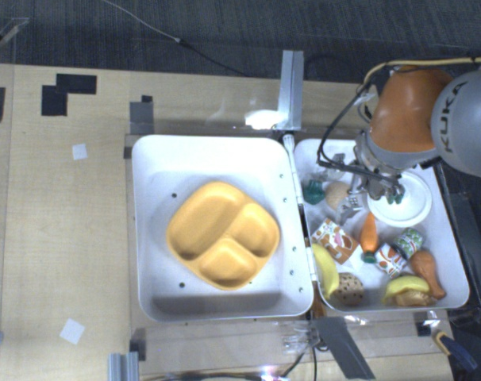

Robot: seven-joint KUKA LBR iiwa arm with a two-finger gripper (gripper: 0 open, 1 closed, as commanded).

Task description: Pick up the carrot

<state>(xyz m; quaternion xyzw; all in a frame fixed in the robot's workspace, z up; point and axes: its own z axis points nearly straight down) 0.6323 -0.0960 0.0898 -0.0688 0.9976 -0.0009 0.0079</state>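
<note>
The carrot [370,231] is a small orange piece lying almost upright in the middle of the right bin [455,288], its green end pointing toward the front. My gripper [356,199] hangs over the back of that bin, just above and slightly left of the carrot's upper tip. The orange wrist band and grey arm rise behind it at the upper right. Nothing shows in its grasp.
Around the carrot lie a printed carton [334,240], a banana [326,267], a spotted ball [350,288], two small cans [391,259], a drumstick [427,267] and a white dish [407,203]. A yellow sectioned plate [223,233] sits in the left bin [149,213].
</note>
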